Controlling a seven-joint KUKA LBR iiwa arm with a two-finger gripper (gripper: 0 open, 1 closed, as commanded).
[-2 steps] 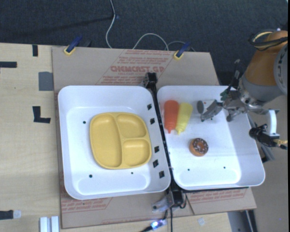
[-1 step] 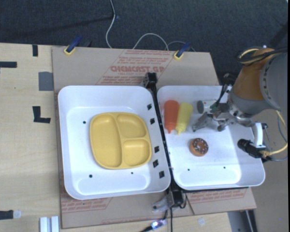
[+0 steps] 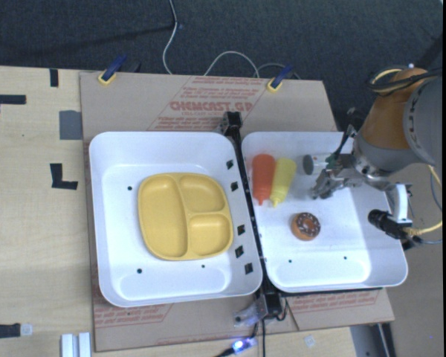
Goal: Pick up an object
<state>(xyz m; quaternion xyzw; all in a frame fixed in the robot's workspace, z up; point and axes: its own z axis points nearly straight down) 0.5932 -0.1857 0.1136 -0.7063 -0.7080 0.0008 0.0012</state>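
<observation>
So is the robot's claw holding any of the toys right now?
No, nothing is held. The gripper hangs over the right bin, with no toy between its fingers. The doughnut, orange bottle and yellow bottle lie apart from it.

Even, fairly bright overhead light with soft, faint shadows. The two white bins (image 3: pixel 104 222) look nearly washed out, their walls hard to read. The picture is slightly soft and grainy throughout; the far dark floor (image 3: pixel 282 13) lies dim and detailless.
</observation>
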